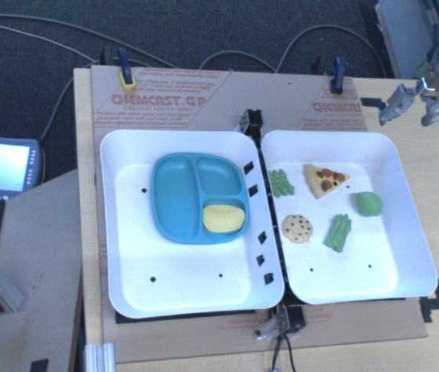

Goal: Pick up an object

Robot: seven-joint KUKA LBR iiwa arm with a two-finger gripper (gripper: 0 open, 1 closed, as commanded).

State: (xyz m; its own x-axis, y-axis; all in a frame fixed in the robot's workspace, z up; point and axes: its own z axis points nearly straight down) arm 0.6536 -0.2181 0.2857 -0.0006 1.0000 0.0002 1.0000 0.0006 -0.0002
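We see the tool (415, 104) open and holding nothing, up past the right bin's (406, 281) far right corner, with pizza slice (325, 180), cookie (297, 229) and green ball (368, 204) in that bin.

The one camera is sitting fixed above the bench (204, 91), looking down at a slant, so the far edge with its two clamps is lying toward the top of the picture and the near edge toward the bottom. It is standing far enough back to be taking in both white bins whole, the left bin (126, 285) and the right bin (390, 273) side by side, plus dark floor and cables beyond. The gripper (415, 105) is showing at the upper right, just past the right bin's far corner.
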